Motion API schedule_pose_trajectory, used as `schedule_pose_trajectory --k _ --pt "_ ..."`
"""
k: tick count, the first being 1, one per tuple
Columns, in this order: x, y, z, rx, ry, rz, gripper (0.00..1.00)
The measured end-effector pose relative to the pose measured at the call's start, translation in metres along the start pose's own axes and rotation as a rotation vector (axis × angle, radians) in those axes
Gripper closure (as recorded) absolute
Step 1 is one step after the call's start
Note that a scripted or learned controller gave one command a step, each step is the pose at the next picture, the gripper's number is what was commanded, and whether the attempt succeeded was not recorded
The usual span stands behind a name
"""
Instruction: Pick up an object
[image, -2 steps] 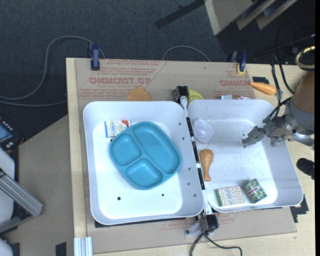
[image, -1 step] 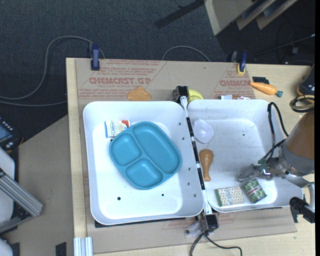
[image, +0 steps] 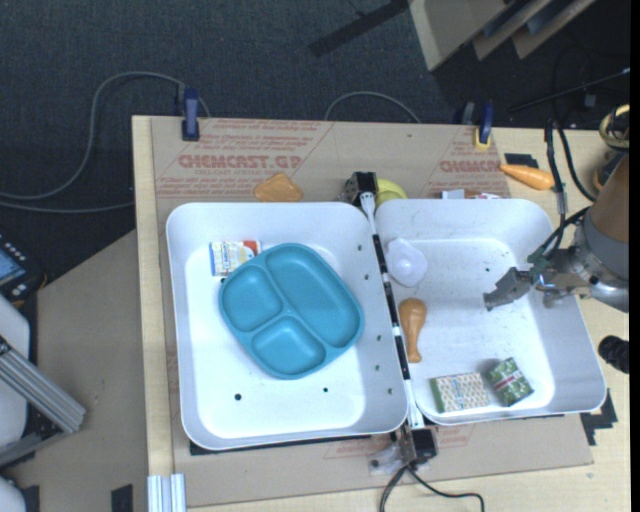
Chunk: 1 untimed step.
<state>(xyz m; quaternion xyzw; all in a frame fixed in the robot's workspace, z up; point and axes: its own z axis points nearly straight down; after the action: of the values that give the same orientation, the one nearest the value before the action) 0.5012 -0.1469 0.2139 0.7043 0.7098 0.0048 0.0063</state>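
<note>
The right bin holds a clear round cup by its left wall. Below the cup lies an orange drumstick-shaped toy. A pale printed packet and a green packet sit near the front wall. My gripper hangs low over the middle of the right bin, pointing left. It is to the right of the orange toy and above the green packet, apart from both. Nothing shows in its grasp.
The left bin holds a blue divided plate and a small carton at its back left. Behind the bins lie an orange piece, a yellow object and an orange carrot. Blue clamps grip the board's far edge.
</note>
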Motion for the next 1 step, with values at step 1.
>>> schedule_pose_trajectory --k 1 --pt "-0.0183 -0.0275 0.1035 0.027 0.005 0.011 0.00"
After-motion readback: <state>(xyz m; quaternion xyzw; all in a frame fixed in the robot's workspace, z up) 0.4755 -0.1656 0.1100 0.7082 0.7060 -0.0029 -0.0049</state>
